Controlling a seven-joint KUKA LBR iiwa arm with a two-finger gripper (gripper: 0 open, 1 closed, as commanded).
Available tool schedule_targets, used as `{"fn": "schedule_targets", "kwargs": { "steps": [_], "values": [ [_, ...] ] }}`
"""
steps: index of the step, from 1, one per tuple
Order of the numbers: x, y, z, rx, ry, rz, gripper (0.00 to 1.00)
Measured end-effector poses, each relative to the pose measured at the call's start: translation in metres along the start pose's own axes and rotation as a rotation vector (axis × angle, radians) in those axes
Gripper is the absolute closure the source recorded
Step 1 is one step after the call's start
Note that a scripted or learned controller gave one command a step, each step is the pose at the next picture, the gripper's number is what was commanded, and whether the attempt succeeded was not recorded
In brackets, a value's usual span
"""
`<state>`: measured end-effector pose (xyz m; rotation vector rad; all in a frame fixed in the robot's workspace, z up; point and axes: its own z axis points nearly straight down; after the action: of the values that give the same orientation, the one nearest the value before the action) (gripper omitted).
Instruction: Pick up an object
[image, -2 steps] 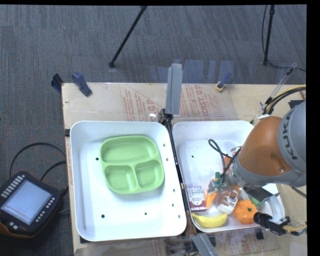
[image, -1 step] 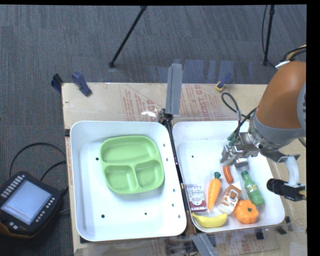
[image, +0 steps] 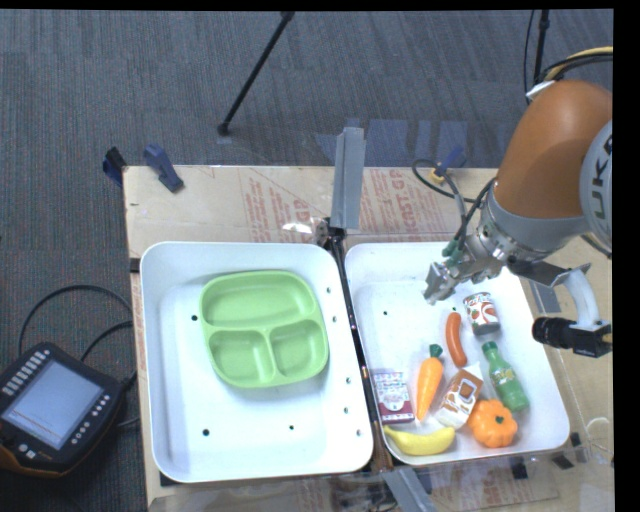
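Over right bin (image: 385, 262), upper part: gripper (image: 438, 288) hangs above bare floor, nothing between fingers; finger spread — cannot tell. Toys clustered in bin's lower right: can (image: 482, 312), sausage (image: 455, 338), bottle (image: 503, 376), carrot (image: 428, 385), carton (image: 458, 397), pumpkin (image: 493, 424), banana (image: 420, 440), packet (image: 391, 396). Can and sausage lie nearest gripper, apart from it. Left bin (image: 170, 420) holds green tray (image: 265, 327).
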<state>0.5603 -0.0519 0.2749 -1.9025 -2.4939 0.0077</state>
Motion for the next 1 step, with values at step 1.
{"fn": "schedule_targets", "kwargs": {
  "steps": [1],
  "values": [
    [0.0007, 0.0002, 0.0001, 0.0, 0.0, -0.001, 0.0]
  ]
}}
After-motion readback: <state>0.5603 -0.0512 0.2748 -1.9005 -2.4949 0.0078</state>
